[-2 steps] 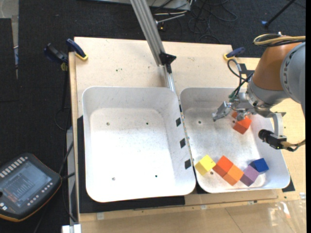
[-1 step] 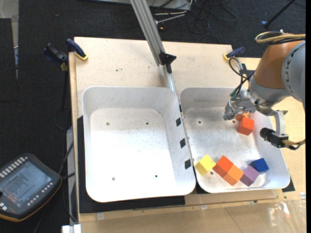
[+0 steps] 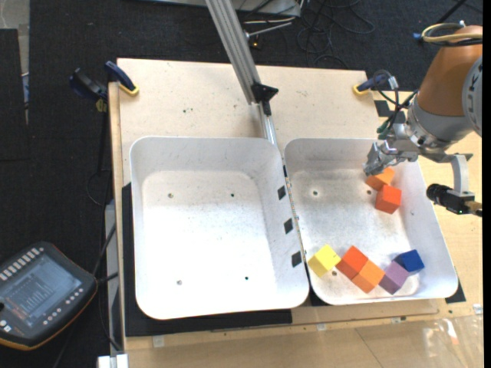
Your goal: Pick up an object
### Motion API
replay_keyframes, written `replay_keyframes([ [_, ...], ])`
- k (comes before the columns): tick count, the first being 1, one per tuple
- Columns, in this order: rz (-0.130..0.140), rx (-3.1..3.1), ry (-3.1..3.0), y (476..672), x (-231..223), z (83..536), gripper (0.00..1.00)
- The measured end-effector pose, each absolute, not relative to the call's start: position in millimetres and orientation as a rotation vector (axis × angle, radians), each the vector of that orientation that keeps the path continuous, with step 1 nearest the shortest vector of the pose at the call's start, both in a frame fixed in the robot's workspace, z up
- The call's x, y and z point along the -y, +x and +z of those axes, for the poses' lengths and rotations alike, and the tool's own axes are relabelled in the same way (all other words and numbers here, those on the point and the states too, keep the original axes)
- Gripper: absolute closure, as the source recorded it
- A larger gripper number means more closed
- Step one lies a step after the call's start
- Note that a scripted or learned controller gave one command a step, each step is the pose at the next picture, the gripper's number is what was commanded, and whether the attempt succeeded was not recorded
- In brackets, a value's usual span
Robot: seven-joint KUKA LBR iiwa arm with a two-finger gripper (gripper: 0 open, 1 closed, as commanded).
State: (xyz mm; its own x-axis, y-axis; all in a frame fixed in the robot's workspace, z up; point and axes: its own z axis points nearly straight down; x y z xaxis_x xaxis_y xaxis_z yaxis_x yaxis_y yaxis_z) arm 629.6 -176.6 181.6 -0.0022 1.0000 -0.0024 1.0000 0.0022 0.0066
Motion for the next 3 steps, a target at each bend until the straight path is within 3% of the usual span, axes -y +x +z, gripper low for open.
replay_keyframes([
  [1, 0.006, -2.218, 2.212, 634.0, 180.0, 245.5, 1.00],
  [2, 0.003, -2.221, 2.215, 635.1, 179.9, 265.3, 1.00],
  [3, 0.000, -2.231, 2.215, 624.0, 125.7, 252.6, 1.00],
])
